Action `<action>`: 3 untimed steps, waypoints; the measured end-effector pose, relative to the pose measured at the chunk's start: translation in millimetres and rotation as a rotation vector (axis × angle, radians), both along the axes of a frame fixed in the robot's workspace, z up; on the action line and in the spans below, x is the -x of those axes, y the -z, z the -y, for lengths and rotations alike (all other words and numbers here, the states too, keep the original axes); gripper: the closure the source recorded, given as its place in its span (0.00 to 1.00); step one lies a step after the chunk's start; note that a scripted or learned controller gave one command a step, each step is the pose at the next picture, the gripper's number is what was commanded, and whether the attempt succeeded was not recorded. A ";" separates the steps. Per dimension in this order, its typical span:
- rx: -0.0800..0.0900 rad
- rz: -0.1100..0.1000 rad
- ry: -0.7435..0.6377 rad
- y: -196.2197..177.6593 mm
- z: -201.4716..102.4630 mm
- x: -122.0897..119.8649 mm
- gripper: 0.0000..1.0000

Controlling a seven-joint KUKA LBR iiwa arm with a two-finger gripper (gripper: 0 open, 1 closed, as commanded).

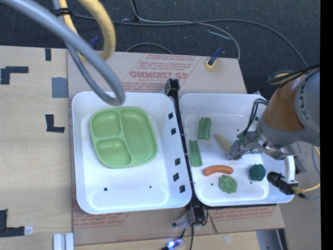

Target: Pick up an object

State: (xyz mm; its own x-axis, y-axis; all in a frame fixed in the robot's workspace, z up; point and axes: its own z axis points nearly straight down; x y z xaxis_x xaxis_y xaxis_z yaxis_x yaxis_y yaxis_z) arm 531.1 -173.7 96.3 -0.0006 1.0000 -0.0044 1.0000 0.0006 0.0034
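Note:
In the right bin lie several toy foods: a green ridged block, a long green stick, an orange sausage, a light green bumpy piece, a dark green piece and a tan cone. My gripper is low in this bin, just right of the tan cone's end and above the sausage. Its dark fingers point down-left, and I cannot make out anything held between them.
The left bin holds a green divided plate. A grey hose and a yellow hose cross above its upper left corner. Cardboard lies under both bins. The arm's orange and grey body overhangs the right bin's right side.

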 end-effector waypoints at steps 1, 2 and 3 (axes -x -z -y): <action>-0.004 -0.001 0.001 -46.8 4.1 7.0 1.00; -0.003 0.002 -0.002 -109.5 -0.1 5.0 1.00; -0.003 0.000 -0.001 -152.0 -2.0 5.0 1.00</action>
State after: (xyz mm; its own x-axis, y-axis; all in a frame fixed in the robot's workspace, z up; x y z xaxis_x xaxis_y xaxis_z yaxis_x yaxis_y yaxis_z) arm 526.1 -171.7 248.4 -0.0020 1.0000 -0.0013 1.0000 0.0020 0.0037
